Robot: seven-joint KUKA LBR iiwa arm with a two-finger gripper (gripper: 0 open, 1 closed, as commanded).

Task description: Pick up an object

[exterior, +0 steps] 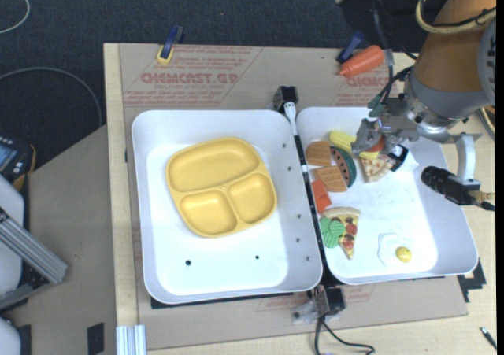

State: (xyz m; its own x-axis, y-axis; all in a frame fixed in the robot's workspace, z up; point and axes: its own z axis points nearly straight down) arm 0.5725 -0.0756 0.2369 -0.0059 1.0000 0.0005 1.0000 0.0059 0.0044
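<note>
Near edge: I see a black clip point(327, 299) and cable at the bench's 6 o'clock, where the two bins meet.
Bench: I read a tan board point(236, 70) with red lettering under both bins.
Left bin point(150, 188): white, shallow, at 9 o'clock of the layout.
Yellow tray point(220, 186): three compartments, lying flat in the left bin's middle.
Right bin point(449, 227): white, at 3 o'clock, touching the left bin along the centre seam.
Arm point(453, 54): grey with an orange band, reaching in from 2 o'clock over the right bin.
Gripper point(376, 141): low over the right bin's 11 o'clock part, right above the toy food; I cannot tell how its fingers stand.
Toy pile point(335, 164): bread-like piece, watermelon slice and yellow bit, just at 9 o'clock of the gripper.
Pizza slice point(341, 229): at the right bin's 7 o'clock.
Fried egg point(394, 250): at the right bin's 5 o'clock, near the pizza slice.
Orange clamp point(361, 61): at the bench's 1 o'clock edge.
Yellow clamp point(167, 46): at the bench's 11 o'clock edge.
</note>
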